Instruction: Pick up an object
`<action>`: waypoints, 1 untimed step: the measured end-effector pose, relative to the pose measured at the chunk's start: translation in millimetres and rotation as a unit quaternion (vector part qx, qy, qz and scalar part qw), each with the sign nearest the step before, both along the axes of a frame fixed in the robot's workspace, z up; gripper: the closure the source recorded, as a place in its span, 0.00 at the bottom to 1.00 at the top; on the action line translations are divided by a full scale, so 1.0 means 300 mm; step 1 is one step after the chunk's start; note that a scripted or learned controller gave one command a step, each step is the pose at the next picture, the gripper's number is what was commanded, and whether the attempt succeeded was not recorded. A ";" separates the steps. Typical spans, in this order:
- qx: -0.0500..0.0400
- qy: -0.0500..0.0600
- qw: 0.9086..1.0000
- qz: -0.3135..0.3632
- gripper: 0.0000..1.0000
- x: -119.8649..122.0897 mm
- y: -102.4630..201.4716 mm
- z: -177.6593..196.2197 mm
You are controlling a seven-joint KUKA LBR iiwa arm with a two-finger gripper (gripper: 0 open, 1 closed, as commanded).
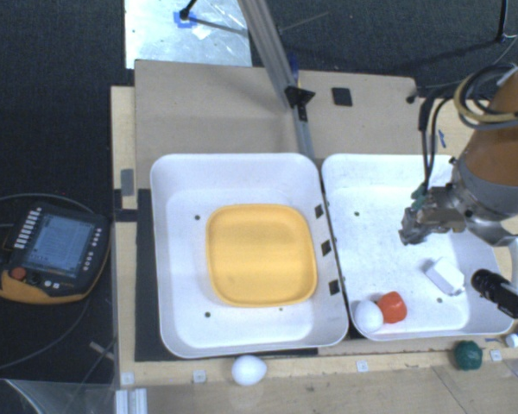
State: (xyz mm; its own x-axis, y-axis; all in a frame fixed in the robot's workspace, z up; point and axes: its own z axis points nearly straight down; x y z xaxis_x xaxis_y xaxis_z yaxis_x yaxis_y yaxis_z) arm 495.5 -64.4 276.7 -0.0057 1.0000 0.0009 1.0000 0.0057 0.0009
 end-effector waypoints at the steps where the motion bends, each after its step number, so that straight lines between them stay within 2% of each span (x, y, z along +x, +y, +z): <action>1: 0.000 0.000 1.000 -0.001 1.00 0.054 0.144 -0.003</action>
